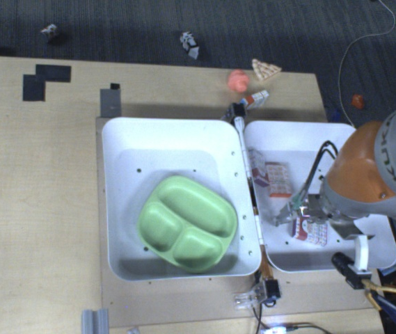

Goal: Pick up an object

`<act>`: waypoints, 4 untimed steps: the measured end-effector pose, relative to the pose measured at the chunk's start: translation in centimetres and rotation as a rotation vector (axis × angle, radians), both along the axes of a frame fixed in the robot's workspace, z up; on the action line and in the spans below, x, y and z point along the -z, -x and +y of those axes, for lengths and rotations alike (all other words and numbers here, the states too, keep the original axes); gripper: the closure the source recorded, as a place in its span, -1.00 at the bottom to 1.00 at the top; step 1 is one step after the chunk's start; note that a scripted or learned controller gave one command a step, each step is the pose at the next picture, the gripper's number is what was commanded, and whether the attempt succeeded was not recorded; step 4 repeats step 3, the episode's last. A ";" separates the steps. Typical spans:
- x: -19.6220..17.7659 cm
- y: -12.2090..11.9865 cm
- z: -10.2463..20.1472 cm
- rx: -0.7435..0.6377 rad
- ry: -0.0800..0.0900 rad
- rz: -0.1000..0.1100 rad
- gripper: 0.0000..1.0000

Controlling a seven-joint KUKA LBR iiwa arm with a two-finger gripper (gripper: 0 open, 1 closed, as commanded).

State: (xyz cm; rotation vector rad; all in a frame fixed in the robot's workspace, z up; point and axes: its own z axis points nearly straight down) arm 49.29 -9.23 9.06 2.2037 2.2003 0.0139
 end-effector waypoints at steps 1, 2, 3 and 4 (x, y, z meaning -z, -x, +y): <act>-1.3 -0.3 0.0 -0.001 0.000 -0.009 1.00; -9.5 -9.3 7.5 -0.008 -0.015 0.020 1.00; -9.4 -9.2 7.4 -0.006 -0.013 0.023 -1.00; -9.4 -9.2 7.4 -0.006 -0.013 0.023 -1.00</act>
